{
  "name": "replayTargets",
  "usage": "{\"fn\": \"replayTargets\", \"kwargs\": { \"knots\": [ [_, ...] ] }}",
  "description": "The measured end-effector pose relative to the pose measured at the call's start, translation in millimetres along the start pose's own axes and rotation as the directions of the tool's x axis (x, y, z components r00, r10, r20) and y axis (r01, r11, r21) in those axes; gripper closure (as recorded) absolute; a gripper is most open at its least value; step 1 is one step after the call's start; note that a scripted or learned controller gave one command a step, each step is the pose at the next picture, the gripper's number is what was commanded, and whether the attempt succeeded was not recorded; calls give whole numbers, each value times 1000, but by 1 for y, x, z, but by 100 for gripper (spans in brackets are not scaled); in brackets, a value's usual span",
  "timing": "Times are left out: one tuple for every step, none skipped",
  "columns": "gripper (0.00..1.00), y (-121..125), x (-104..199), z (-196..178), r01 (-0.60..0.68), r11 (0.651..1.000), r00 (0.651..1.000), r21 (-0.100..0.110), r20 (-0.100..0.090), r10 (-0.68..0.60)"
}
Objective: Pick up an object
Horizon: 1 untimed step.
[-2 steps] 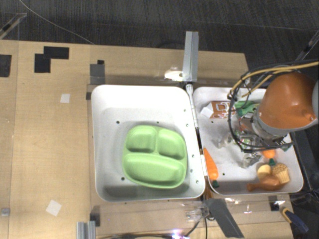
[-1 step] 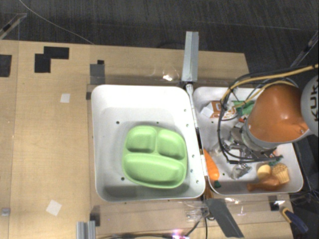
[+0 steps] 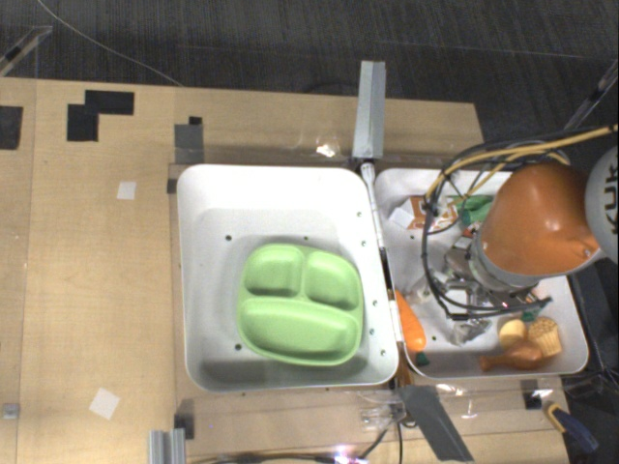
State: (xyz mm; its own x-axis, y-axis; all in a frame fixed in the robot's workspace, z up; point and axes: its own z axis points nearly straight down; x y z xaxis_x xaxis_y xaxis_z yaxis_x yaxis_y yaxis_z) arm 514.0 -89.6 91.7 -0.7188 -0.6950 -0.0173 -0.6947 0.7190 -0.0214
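Green three-compartment tray (image 3: 301, 303) is lying flat, open side up, in the left bin. Orange carrot-shaped piece (image 3: 411, 325) is sitting against the right bin's left wall, near the front. Yellow ball (image 3: 512, 333) and tan ridged piece (image 3: 545, 335) are crowding that bin's front-right corner.

A divided tray (image 3: 300, 304) lies in the left bin (image 3: 208, 211); the arm (image 3: 535, 222) hangs over the right bin (image 3: 576, 354).

A pale green divided plate (image 3: 300, 304) lies in the white left bin (image 3: 208, 259). In the white right bin (image 3: 573, 351) sit an orange carrot-like piece (image 3: 411, 327) and tan-yellow food toys (image 3: 530, 338). The desk (image 3: 87, 288) is light wood with black squares at ten o'clock.
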Motion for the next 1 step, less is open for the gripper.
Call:
{"fn": "replayTargets", "kwargs": {
  "knots": [
    [0,1,7,0,137,991,991,2,5,-137]
  ]
}}
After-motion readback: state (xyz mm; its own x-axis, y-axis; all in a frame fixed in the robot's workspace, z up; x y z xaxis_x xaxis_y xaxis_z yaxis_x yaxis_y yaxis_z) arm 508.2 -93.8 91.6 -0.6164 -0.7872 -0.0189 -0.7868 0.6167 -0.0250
